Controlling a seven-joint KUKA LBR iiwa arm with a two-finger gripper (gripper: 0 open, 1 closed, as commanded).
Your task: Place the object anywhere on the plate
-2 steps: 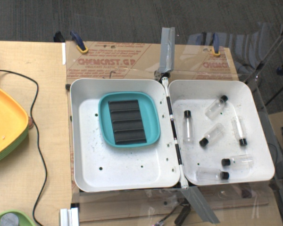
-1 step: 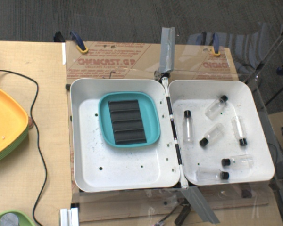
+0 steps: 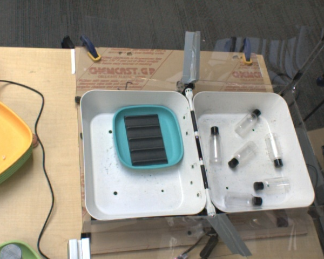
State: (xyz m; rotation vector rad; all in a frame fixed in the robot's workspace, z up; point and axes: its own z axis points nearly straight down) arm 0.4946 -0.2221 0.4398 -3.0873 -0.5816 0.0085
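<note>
Left bin (image 3: 97, 161) carries a teal plate (image 3: 175, 139) bearing a dark ribbed insert (image 3: 145, 140). Right bin (image 3: 297, 161) holds six clear vials with black caps, lying apart: one (image 3: 214, 143) near the divider, one (image 3: 247, 122) at upper centre, one (image 3: 242, 156) mid-bin, one (image 3: 273, 149) toward the right wall, two (image 3: 271, 185) (image 3: 242, 201) along the front. Yellow dishes (image 3: 8, 144) and a black cable (image 3: 43, 161) lie on the desk (image 3: 54, 69).

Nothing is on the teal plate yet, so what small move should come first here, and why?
Probably bring the arm in over the right bin and line up above the vial nearest the divider. That vial lies apart from the others, with bare floor around it, and sits closest to the plate in the left bin. The plate carries just a dark ribbed insert.
</note>
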